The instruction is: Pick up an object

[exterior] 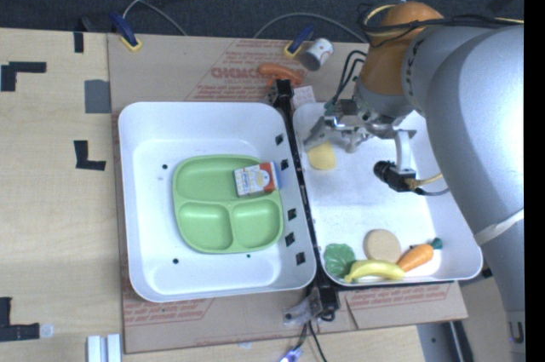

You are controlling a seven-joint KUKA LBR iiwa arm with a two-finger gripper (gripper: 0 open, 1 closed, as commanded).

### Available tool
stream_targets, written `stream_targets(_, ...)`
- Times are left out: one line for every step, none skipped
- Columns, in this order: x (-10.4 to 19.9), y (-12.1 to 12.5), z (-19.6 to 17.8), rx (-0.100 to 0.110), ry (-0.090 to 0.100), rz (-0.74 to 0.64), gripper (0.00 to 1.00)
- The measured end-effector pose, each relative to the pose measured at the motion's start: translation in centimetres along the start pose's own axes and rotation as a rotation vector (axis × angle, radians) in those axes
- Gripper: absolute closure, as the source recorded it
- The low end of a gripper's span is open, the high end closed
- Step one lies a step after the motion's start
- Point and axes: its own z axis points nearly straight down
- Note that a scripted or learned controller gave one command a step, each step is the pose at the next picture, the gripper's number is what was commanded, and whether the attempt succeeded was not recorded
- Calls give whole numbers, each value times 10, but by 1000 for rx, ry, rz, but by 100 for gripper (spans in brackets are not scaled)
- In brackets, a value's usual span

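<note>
In the right bin (pixel 358 194), my gripper (pixel 334 135) hangs at the far left corner, open, with nothing between its fingers. A small pale yellow round piece (pixel 322 157) lies just below the fingertips, apart from them. At the bin's near edge lie a green broccoli piece (pixel 339 257), a yellow banana (pixel 375 270), a tan round piece (pixel 382 244) and an orange carrot (pixel 415 256). In the left bin (pixel 145 181), a green divided plate (pixel 213 215) carries a small white and orange carton (pixel 255 179).
The black divider (pixel 295 181) between the bins runs right beside the gripper. My arm's grey body (pixel 477 113) covers the right bin's right side. Behind the bins lie an orange piece (pixel 279 72), a small grey cylinder (pixel 316 54) and cables.
</note>
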Motion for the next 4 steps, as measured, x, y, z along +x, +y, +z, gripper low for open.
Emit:
stream_targets(0,0,-10,1,0,-1,100)
stream_targets(0,0,-10,1,0,-1,0)
stream_targets(-6,0,0,1,1,0,0)
stream_targets(-6,3,0,1,0,-1,0)
